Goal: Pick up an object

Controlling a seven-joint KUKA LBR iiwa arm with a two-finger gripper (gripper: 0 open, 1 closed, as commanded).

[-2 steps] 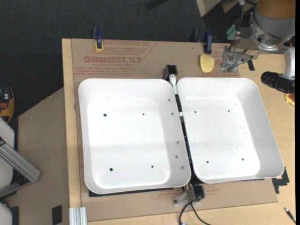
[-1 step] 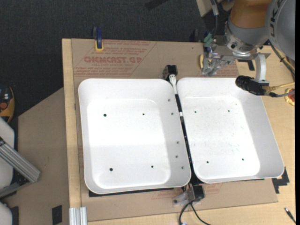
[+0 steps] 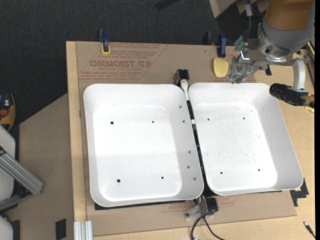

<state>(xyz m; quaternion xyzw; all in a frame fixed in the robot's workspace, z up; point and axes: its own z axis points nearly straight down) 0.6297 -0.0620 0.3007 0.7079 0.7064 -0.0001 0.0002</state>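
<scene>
Dark carpet floor [image 3: 75, 14] round cardboard-topped bench [image 3: 135, 59].

A small pale-yellow object [image 3: 220, 67] (rounded, soft-edged, its exact make hard to tell) lies on the brown bench board [image 3: 150, 64], outside both bins, just beyond the far left corner of the right bin [image 3: 280, 134]. It sits near the board's far edge, beside a blue clamp [image 3: 222, 45].

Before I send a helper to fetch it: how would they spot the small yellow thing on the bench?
Find the right bin, then look just past its far left corner, onto the brown board. The yellow lump lies there beside the tool, below a blue clamp; nothing else there is pale yellow and rounded.
</scene>
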